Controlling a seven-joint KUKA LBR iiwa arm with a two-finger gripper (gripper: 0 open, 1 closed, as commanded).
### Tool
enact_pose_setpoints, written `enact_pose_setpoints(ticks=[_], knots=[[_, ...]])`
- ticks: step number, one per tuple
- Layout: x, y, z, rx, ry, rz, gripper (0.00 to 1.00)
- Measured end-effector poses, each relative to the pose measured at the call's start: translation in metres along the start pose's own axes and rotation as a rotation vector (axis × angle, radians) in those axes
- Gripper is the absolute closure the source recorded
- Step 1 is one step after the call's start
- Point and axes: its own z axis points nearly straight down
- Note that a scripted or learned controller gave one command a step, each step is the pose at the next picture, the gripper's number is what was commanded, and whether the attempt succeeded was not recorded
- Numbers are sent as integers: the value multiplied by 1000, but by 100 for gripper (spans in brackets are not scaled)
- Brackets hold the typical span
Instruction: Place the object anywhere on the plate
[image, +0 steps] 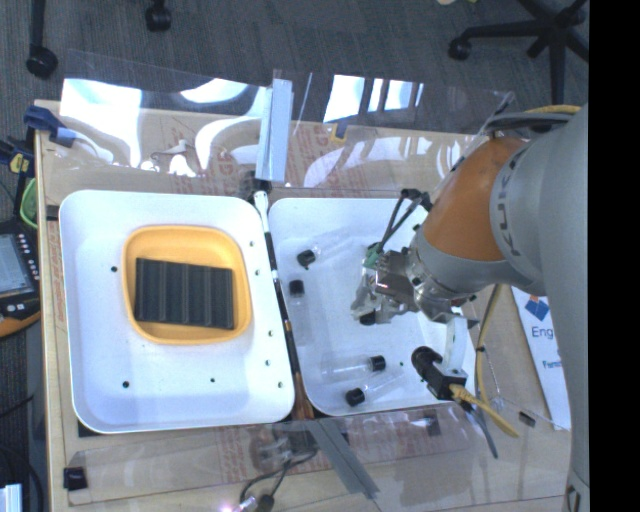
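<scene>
Count: two white bins on the counter (150, 462), one plate (185, 241), four capped tubes.
- The left bin (85, 310) held the yellow plate, which had one dark ribbed pad (185, 292) lying in its middle.
- The right bin (330, 228) held all four clear tubes with black caps, well apart from the plate. Two lay near the bin's left wall, the upper tube (305, 258) and the tube below it (295, 288). Two lay toward the front edge, the mid tube (374, 364) and the front tube (353, 397).

Hard to read:
- The clear tube bodies nearly vanished against the white floor, and mostly the caps showed.
- A small dark spot (368, 318) sat right at the tool's tip. It could not be made out as a fifth cap or as part of the tool.
- The tool's state could not be told, because the wrist covered it from above.

Pose:
- The arm (530, 200) came in from the right, with the orange band (465, 205) over the right bin's far corner.
- The tool (373, 303) was low over the middle of the right bin, angled toward its left, between the upper pair and the front pair of tubes.
</scene>
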Motion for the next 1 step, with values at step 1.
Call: enact_pose_setpoints(ticks=[1], knots=[[36, 11, -2, -3, -2, -92, 100]])
